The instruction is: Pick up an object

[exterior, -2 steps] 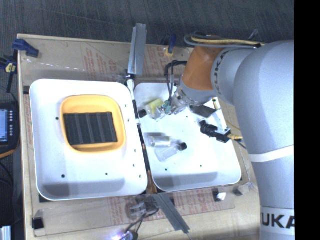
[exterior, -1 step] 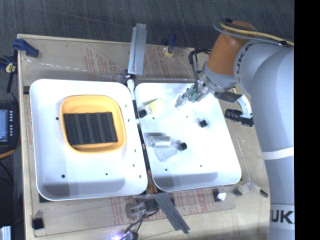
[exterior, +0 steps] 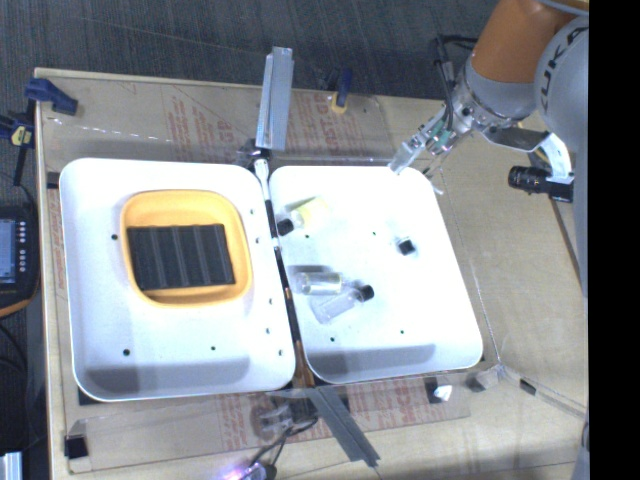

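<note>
Pincer: my gripper [exterior: 412, 154] hangs over the far right corner of the right bin [exterior: 455, 268]; I can't tell how it's set, or whether it carries anything
Targets: clear bottle [exterior: 335, 290] near that bin's middle — small black piece [exterior: 405, 246] closer to the corner
Plan: I'd judge the bottle slippery and prone to roll, so I'd come straight down and close across its width, not along it
Left bin: yellow tray [exterior: 185, 246] — I'd skip it

Two white bins [exterior: 440, 268] sit side by side. The left bin at nine o'clock holds one yellow tray [exterior: 185, 243]. The right bin at three o'clock holds four small things: a yellowish piece [exterior: 303, 208], a black cube [exterior: 405, 246], and two clear bottles [exterior: 335, 293].
</note>
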### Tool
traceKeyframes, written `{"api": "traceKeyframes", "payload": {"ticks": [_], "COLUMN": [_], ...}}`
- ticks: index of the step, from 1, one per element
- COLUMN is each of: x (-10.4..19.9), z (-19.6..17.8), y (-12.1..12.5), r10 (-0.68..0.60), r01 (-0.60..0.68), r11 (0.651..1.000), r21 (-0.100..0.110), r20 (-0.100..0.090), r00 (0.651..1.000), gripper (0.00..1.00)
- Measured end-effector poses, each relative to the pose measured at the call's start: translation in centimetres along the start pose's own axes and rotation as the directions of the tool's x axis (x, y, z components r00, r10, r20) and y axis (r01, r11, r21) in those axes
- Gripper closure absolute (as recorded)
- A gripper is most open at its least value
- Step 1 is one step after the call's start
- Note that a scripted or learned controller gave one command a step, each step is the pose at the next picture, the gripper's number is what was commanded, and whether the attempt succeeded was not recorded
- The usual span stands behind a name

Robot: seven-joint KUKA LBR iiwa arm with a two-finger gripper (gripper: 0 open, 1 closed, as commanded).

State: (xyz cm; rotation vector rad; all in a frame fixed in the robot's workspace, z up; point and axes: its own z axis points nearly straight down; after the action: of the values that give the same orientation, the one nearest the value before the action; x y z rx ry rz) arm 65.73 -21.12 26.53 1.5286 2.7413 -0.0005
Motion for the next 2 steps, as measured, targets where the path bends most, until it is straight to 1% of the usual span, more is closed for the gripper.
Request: {"api": "traceKeyframes", "payload": {"ticks": [1,2], "x": [8.0,4.9], "z": [2.6,-5.9], "y": [4.9,0.1], "r10": [-0.032,-0.105], "r01": [0.032,0.105], "r11": [0.999,0.994], "r21": [0.004,0.001], "r20": [-0.003,-0.001], "r00": [0.999,0.994], "gripper": [0.0,0.0]}}
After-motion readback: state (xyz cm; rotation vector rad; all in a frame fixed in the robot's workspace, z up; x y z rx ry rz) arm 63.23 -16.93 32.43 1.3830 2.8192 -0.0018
